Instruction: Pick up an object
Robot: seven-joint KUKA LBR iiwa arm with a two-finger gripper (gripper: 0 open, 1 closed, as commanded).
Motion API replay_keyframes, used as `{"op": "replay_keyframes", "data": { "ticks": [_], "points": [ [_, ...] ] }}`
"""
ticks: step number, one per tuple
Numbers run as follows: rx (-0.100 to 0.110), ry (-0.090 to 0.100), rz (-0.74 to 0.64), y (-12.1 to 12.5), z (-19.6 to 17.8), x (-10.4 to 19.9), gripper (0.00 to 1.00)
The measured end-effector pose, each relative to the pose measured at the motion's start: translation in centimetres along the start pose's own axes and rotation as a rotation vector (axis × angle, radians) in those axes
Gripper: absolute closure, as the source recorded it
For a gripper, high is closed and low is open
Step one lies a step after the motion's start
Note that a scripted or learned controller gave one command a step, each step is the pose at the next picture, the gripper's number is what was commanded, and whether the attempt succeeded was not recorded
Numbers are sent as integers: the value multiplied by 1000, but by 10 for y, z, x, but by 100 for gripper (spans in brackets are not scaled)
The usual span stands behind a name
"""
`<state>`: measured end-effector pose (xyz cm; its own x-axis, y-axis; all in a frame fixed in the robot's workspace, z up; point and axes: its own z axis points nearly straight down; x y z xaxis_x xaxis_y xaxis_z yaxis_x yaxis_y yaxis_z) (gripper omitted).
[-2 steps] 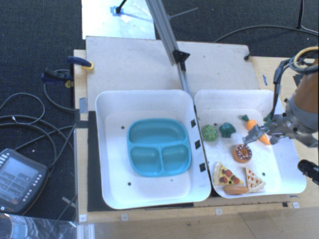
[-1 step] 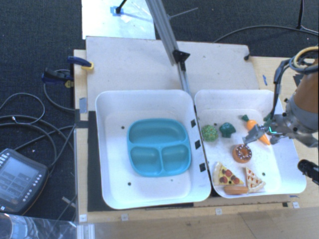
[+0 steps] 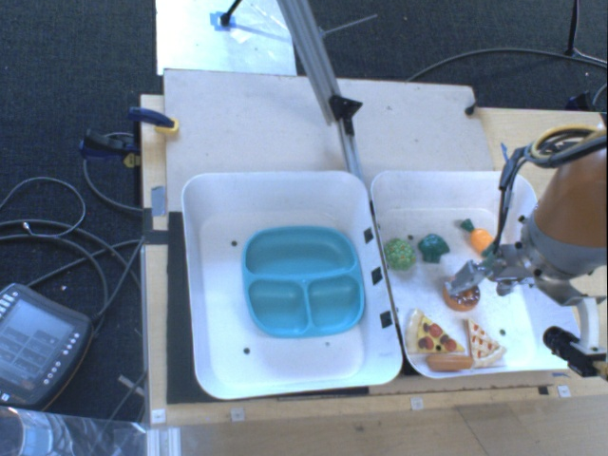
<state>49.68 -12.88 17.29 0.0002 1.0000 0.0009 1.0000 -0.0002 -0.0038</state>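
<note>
1. Grey metal two-finger gripper (image 3: 465,279) hangs in the right white bin (image 3: 418,194), just above a round brown toy food piece (image 3: 463,299).
2. Whether it pinches anything, I cannot tell.
3. Blue divided plastic tray (image 3: 304,281) lies in the left bin (image 3: 214,255).

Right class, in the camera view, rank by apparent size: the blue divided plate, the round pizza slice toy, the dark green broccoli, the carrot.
1. blue divided plate, clearly largest.
2. pizza slice toy.
3. dark green broccoli and carrot: they look alike, so unranked.
</note>
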Motion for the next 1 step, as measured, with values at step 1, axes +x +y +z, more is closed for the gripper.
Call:
{"op": "replay_keyframes", "data": {
  "ticks": [1],
  "points": [
    [1, 1, 0, 2, 62, 3, 0]
  ]
}}
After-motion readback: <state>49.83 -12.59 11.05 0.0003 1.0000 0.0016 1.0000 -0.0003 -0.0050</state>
